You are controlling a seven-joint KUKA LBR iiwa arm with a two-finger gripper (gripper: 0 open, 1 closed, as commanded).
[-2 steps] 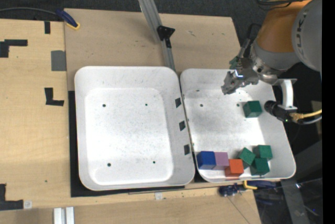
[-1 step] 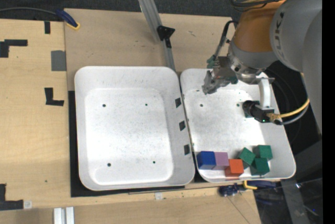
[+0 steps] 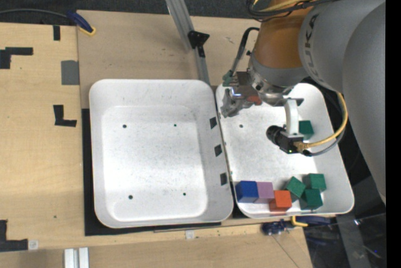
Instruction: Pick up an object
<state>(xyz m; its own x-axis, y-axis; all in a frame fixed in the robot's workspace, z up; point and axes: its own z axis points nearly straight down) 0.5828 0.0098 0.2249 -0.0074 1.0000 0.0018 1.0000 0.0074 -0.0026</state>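
Reaching in from the right, arm (image 3: 313,29) bent down over the right bin (image 3: 338,188). Claw (image 3: 230,101) low near its upper-left corner; grip state unclear. Blocks (image 3: 282,191) along the near edge.

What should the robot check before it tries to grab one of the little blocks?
1. Blocks to pick from: ok. A blue block, purple block, orange block and green blocks lie in the right bin.
2. Blocks spaced for gripping: not ok, they crowd together along the near edge.
3. Gripper over a block: not ok, it sits at the bin's far left corner.
4. Jaws open: cannot tell.
5. Nothing already held: cannot tell.
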